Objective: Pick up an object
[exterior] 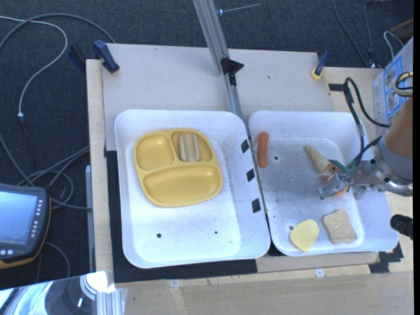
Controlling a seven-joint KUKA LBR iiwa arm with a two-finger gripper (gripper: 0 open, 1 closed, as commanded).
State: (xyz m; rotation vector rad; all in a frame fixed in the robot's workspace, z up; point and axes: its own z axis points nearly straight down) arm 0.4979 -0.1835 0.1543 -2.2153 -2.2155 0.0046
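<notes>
gripper (pixel 330 184) low in right bin (pixel 289 126), fingers' state not discernible. cone (pixel 317 158) just beyond it; cracker (pixel 339 226) and yellow disc (pixel 304 234) nearer, sausage (pixel 263 149) by left wall. yellow tray (pixel 177 168) in left bin (pixel 190 241), holding a tan piece (pixel 188 147).

One fixed camera looks down at a slant on the bench (pixel 197 71) and both bins (pixel 184 241).

Dark carpet floor (pixel 39 64) strewn with cables (pixel 29 77) surrounds the bench (pixel 170 77).
</notes>
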